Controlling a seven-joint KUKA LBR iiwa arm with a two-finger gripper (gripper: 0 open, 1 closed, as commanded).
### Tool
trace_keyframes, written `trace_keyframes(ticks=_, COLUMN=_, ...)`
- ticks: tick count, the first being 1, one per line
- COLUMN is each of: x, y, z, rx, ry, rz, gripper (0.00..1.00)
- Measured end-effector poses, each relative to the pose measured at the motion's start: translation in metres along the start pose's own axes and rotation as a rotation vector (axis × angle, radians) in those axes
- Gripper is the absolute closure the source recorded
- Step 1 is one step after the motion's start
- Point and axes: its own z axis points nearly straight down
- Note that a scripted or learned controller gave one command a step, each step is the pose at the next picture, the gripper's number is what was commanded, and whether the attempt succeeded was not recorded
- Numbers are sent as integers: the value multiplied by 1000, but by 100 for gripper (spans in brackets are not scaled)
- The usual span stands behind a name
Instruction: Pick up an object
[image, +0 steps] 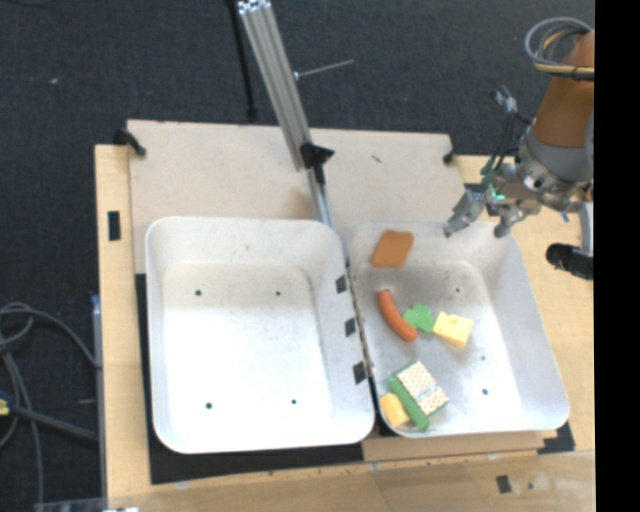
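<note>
Two bins; open pincer above right bin's far rim.

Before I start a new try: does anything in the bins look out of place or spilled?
Nothing stands out. All items lie inside the right bin: bread, sausage, cheese, and a box near the front rim.
</note>
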Motion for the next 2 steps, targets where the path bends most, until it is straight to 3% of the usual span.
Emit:
trace_keyframes(ticks=1, x=-1, y=1, z=-4, rx=-4, ry=-4, rz=-3, gripper=0)
trace_keyframes(ticks=2, x=2, y=-9, z=48, rx=0, ry=-2, rz=1, gripper=0)
